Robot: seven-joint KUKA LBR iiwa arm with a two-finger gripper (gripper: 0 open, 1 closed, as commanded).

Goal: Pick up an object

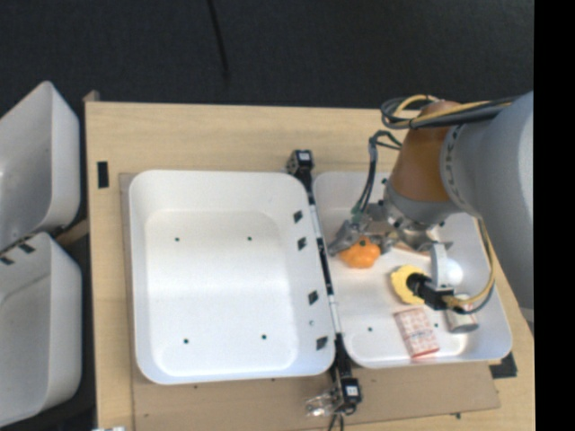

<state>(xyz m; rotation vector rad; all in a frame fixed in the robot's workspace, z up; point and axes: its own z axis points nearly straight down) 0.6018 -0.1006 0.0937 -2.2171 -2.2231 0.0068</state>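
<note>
An orange rounded object [361,255] lies in the right bin [377,348], near its left wall. My gripper [363,235] hangs right over it, at the object's upper edge, and touches or almost touches it. The grey arm with its orange band [420,164] comes in from the upper right. A yellow rounded object [402,281] rests a little to the right of the orange one. A pale card with red print [415,334] lies flat near the bin's front edge.
The left bin [144,196] stands beside the right one, and a black-clipped divider rail [316,250] runs between them. The wooden bench [108,133] surrounds both bins. White moulded shapes [31,164] stand off the bench at the far left.
</note>
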